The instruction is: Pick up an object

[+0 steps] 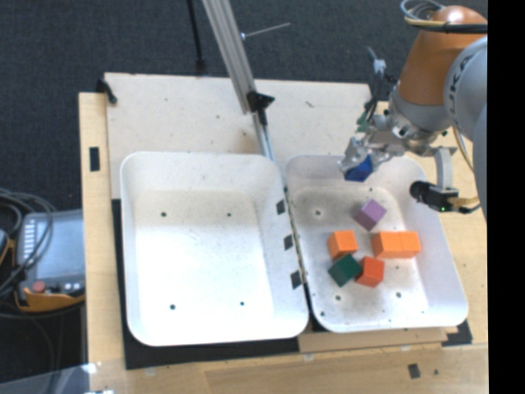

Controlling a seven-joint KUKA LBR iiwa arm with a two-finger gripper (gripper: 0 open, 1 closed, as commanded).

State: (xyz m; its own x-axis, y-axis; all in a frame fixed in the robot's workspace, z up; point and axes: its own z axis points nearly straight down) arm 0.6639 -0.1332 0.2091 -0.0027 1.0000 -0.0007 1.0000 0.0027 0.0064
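Closest to the camera, the wooden bench (pixel 94 220) carries two shallow white bins: the left bin (pixel 209 249) and the right bin (pixel 426 294). Inside the right bin a dark green cube (pixel 344 269) touches a small red-orange cube (pixel 370 272); an orange cube (pixel 343 243) sits just above them, a larger orange block (pixel 396 244) lies beside it, and a purple cube (pixel 370 214) rests nearer the far rim. Over that bin's far edge the tool (pixel 358 164) has its fingers closed around a small blue block (pixel 358 170), which sits lifted between them, apart from the other pieces.
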